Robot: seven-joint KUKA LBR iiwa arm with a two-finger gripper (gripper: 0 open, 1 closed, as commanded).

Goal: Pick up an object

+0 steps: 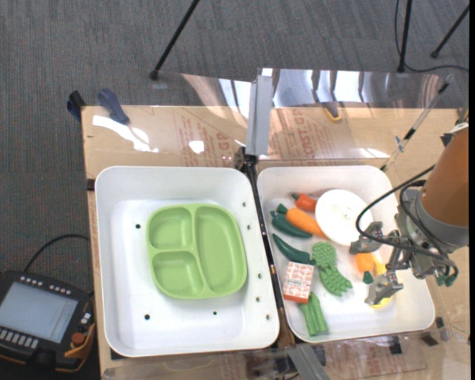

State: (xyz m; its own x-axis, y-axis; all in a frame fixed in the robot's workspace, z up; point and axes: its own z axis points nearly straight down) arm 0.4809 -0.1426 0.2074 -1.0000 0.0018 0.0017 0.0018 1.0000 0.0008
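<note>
The right bin [416,311] holds several toy foods. My gripper [374,261] hangs low over its right side, its two fingers [370,233] standing apart, so it is open. A small orange piece [366,262] lies in the gap between them, on the bin floor as far as I can tell. A yellow piece [386,294] sits under the nearer finger. To the left lie a white round disc [340,214], an orange carrot [305,222], a bumpy light-green piece [331,269], dark green pods [290,248] and a small orange-and-white box [298,282].
The left bin [115,212] holds a light-green divided plate [196,250]. A green bundle [314,313] lies near the right bin's front wall. The wall between the bins [263,236] runs down the middle. A teach pendant [36,311] lies on the floor at lower left.
</note>
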